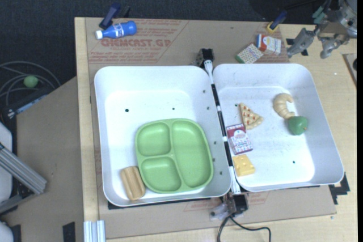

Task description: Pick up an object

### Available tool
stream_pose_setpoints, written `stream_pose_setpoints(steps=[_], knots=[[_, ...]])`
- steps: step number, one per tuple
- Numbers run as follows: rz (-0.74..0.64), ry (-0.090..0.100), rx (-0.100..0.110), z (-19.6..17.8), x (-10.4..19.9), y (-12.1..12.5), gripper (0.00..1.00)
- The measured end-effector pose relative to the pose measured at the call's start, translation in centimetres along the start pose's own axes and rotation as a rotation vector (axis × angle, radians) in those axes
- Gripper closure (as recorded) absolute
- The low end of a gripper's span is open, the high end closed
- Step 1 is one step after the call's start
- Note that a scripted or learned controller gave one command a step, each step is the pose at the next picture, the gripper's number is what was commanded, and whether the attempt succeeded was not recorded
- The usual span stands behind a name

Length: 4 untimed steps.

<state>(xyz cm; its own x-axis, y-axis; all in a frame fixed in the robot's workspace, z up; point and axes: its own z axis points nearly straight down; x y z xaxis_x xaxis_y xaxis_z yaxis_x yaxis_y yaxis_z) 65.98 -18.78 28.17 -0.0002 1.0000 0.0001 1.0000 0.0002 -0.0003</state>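
No object is picked yet: the gripper [313, 42] hangs open and empty beyond the right bin's [323, 116] far right corner, every item untouched.

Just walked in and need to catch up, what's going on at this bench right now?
A robot arm is set to pick up an object. Its gripper is at the upper right, outside the right bin, holding nothing. That bin holds a croissant, a green ball, a pizza slice, a small red carton and a cheese wedge. The left bin holds a green divided plate and a bread piece.
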Motion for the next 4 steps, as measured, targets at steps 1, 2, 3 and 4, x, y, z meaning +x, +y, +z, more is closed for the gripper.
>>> stream_pose_setpoints(steps=[1, 2, 3, 4], knots=[[0.000, 0.001, 0.004, 15.6, 3.7, -5.9, 0.00], [0.000, 0.000, 0.002, 19.8, -0.3, 0.6, 0.00], [-0.004, 0.009, -0.002, 19.6, -3.1, -3.2, 0.00], [-0.003, 0.002, -0.006, 18.4, -3.3, -3.1, 1.00]])
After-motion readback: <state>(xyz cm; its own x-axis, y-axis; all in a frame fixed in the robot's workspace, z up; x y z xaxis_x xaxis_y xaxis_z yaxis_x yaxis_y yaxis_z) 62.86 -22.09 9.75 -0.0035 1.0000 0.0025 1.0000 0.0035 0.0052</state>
